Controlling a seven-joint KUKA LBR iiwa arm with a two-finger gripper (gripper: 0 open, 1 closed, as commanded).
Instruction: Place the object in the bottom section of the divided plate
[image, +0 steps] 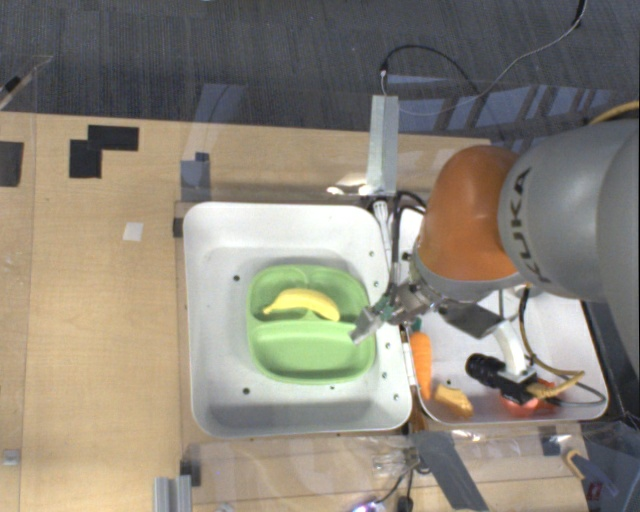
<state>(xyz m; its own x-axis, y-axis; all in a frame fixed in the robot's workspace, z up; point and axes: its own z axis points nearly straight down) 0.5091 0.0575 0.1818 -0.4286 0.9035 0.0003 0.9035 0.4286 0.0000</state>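
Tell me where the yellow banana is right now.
The yellow banana lies in the upper section of the green divided plate, inside the left white bin in the camera view, left of the gripper.

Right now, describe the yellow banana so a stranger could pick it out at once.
Start at the left shallow white bin, which holds a green divided plate. The yellow curved banana lies in the plate's upper section, just above the divider. It is the sole yellow item in that bin; the orange carrot lies in the right bin.

Grey arm (black "KUKA" lettering) — bulbous orange band — thin black cables.
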